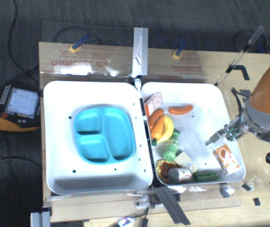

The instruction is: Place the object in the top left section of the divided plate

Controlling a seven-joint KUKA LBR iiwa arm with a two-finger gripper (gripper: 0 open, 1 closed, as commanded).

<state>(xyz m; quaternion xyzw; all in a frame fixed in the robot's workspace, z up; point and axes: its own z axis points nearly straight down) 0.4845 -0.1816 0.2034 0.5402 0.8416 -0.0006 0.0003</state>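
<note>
The blue plate (104,134) is sitting in the middle of the left bin (59,174), its three sections all showing bare, and the small section at its top left (88,122) is waiting for the object. Across the divider, toy food is crowding the left edge of the right bin (211,91): a small pink packet (154,100) near the top left corner, a carrot (154,118) and a banana (163,127) touching each other below it, green pieces (171,148) under those, and a can (180,175) with a green pod (205,176) lying along the bottom edge. A sausage (180,109) is lying alone toward the top. The task is not naming which one is meant; the likeliest is the orange carton (226,158) by the right edge, since the gripper (220,135) is hovering just above and left of it. Whether its fingers are apart or together cannot be told here, and nothing is visibly held. The carton is probably light and stiff but thin-walled, so it is calling for a gentle pinch across its narrow sides, near the middle; lying so close to the bin wall, it is leaving little room for the outer finger.
</note>
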